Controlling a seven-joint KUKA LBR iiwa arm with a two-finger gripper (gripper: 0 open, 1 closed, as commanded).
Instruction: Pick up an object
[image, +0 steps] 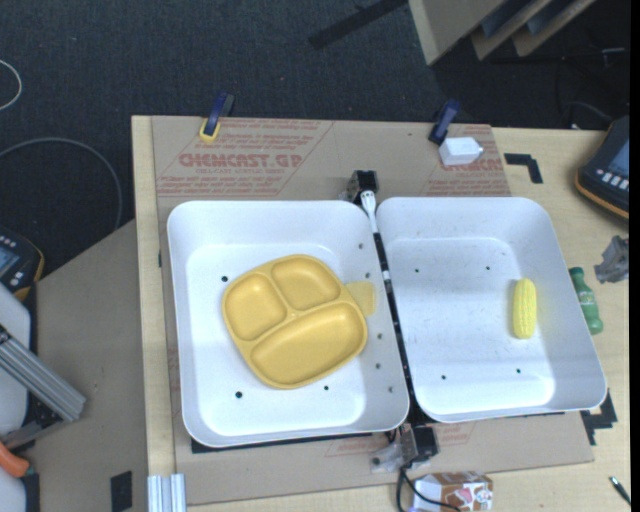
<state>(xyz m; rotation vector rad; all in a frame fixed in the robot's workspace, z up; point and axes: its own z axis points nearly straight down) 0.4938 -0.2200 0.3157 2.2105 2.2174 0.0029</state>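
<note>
Yellow divided plate (293, 320) lies in the left bin (200, 240), near its centre. Yellow corn cob (524, 307) lies in the right bin (450, 230), close to its right wall. End effector state: cannot tell.

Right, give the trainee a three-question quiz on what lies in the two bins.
1. True or false: the corn cob lies in the right bin.
2. How many compartments does the yellow plate in the left bin have?
A) two
B) three
C) four
3. Fill in: the corn cob lies near the right bin's ____ wall, left or right as the camera sees it.

Key:
1. True; it is the single item lying there.
2. B; two small compartments toward the back, one large one toward the front.
3. Right; the cob lies lengthwise along that wall, well away from the divide between the bins.
</note>
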